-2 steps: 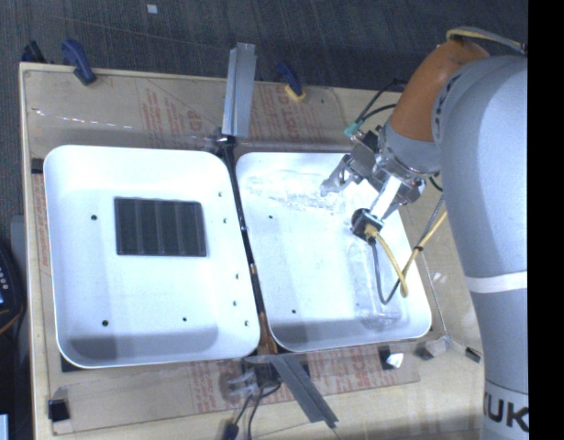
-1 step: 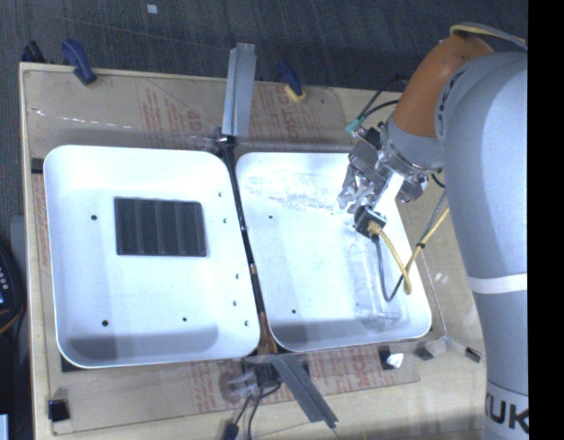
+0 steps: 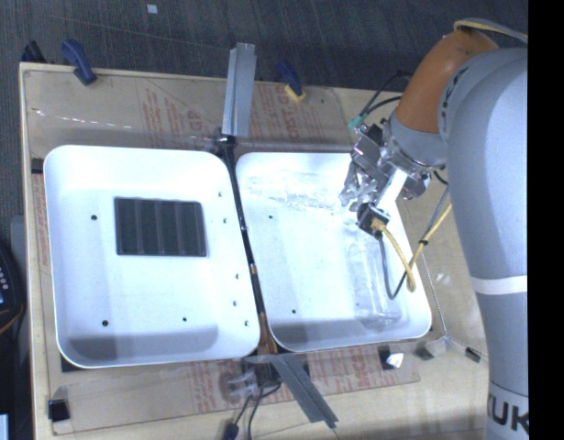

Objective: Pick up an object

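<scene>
A dark grey ribbed rectangular block lies flat in the left white bin. In the right white bin a clear plastic bottle lies lengthwise along the right wall. A crumpled clear wrapper or film sits near that bin's far edge. My gripper hangs over the far right part of the right bin, just above the bottle's upper end and to the right of the clear film. Nothing can be made out in its grasp.
A metal divider bar runs between the bins at the back. Blue clamps hold the bench's far edge. A yellow cable loops from the wrist over the right bin's right rim. The grey arm stands at the right.
</scene>
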`<state>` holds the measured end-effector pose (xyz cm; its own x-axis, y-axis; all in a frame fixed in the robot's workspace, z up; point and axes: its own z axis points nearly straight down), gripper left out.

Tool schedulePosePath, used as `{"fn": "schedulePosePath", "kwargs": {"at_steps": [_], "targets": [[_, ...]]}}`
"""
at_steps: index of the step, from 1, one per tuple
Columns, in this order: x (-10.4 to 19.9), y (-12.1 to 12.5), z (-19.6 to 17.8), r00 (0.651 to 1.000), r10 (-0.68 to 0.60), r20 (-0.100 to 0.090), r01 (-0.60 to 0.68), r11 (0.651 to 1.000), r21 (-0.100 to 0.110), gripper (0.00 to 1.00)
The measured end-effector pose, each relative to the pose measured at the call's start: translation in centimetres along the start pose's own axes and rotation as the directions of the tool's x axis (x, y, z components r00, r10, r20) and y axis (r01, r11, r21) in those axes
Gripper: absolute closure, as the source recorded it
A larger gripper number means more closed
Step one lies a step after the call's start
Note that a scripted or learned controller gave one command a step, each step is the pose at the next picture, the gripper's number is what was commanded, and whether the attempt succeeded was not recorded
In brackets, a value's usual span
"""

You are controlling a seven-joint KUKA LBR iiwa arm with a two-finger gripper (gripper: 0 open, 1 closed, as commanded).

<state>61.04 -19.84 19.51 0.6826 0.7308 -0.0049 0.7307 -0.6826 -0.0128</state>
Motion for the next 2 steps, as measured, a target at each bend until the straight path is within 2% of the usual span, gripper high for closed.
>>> {"fn": "schedulePosePath", "kwargs": {"at_steps": [2], "targets": [[0.14,-0.1,-1.82,1.0,-0.008,0.0,0.008,1.0,0.005,1.0]]}}
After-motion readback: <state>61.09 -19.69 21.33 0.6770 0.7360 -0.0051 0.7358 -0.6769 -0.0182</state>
